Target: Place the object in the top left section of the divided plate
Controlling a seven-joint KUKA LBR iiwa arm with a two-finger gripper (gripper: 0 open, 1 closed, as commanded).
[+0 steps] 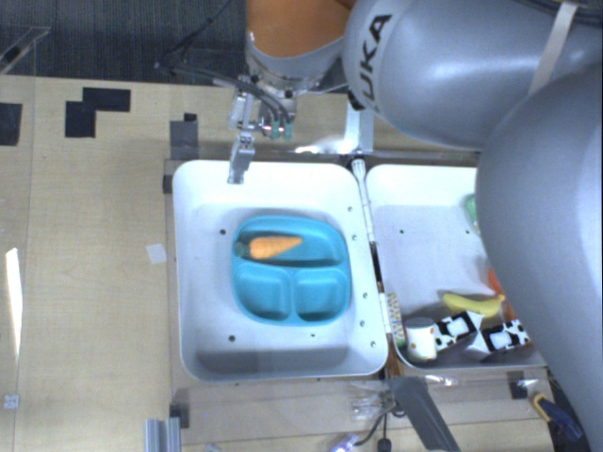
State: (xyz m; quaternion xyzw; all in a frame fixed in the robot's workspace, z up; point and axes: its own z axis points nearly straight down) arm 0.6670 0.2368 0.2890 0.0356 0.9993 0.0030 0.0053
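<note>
A blue divided plate (293, 301) sits in the middle of the left white bin (203, 252). An orange carrot (274, 247) lies on its side in the plate's long top section, toward that section's left half. My gripper (243, 149) hangs above the bin's back rim, up and left of the plate and well apart from the carrot. Nothing shows in its grasp. The arm's orange band and grey body fill the top and right of the view.
The right bin (424, 243) holds a yellow banana (474, 302), two black-and-white patterned toys (480, 332), a small white object (421, 343) and a green item (469, 207) partly hidden by the arm. A divider rail (369, 243) separates the bins.
</note>
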